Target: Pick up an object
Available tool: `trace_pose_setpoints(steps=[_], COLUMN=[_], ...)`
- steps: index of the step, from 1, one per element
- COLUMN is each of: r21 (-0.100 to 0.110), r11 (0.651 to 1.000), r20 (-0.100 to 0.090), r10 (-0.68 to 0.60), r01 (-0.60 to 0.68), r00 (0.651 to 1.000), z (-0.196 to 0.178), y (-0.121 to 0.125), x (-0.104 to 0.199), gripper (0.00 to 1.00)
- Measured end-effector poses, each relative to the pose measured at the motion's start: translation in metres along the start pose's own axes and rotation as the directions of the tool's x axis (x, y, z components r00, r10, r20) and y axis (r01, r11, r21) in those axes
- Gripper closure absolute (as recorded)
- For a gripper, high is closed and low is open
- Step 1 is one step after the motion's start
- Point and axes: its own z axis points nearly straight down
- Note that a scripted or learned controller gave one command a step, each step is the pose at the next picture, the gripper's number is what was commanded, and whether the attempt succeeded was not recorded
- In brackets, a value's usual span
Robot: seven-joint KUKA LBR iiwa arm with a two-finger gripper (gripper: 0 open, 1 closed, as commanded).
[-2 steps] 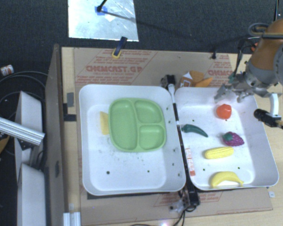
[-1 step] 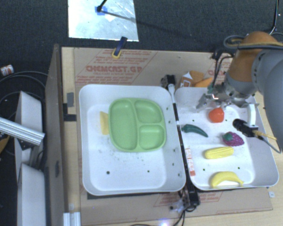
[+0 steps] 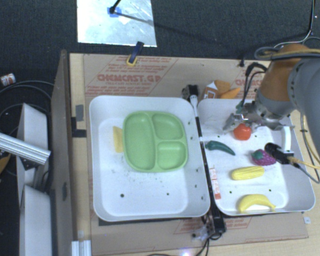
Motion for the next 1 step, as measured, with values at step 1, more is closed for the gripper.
trace_pose_setpoints(steps=[1], r21=[-0.005], r11=[1.0], r20=[0.0], r10=[-0.002], r01=[0.002], r00=[1.0], z=[-0.0116], y=[0.0022], x=[-0.0001], gripper=[1.0])
